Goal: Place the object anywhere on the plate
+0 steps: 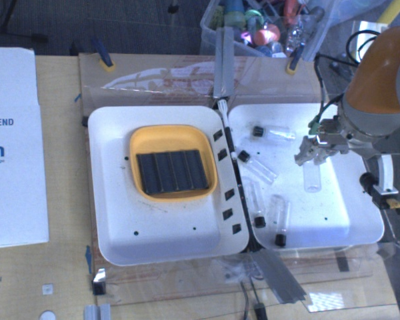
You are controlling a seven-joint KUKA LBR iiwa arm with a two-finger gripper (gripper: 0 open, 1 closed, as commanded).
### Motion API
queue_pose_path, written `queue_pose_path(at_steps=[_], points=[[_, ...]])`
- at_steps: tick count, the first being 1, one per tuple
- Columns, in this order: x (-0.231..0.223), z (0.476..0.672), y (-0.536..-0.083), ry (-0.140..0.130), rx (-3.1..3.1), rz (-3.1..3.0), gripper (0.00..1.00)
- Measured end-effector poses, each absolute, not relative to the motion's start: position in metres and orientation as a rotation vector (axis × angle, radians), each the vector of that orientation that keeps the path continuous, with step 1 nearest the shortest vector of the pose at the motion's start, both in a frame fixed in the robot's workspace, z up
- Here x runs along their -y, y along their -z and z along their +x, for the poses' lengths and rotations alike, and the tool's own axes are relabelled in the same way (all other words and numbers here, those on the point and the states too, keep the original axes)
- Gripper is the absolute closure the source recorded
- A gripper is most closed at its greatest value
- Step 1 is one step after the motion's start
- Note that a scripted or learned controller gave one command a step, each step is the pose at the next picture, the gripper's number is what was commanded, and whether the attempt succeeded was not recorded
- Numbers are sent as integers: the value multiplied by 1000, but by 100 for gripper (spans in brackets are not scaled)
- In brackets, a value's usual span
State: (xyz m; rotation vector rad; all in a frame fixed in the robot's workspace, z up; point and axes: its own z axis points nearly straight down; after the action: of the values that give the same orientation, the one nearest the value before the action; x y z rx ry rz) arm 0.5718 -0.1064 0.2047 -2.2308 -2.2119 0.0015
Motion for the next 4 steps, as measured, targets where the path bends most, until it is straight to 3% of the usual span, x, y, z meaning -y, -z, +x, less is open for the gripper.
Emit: queue_pose_path(at_steps=[1,2,3,4], points=[[106,572,-205,-1,2212,-2231,0],[158,613,-221,0,2289,-2156,0],[211,668,-233,2,2621,-1744,0],[212,669,-247,2,2870,-1298,0]])
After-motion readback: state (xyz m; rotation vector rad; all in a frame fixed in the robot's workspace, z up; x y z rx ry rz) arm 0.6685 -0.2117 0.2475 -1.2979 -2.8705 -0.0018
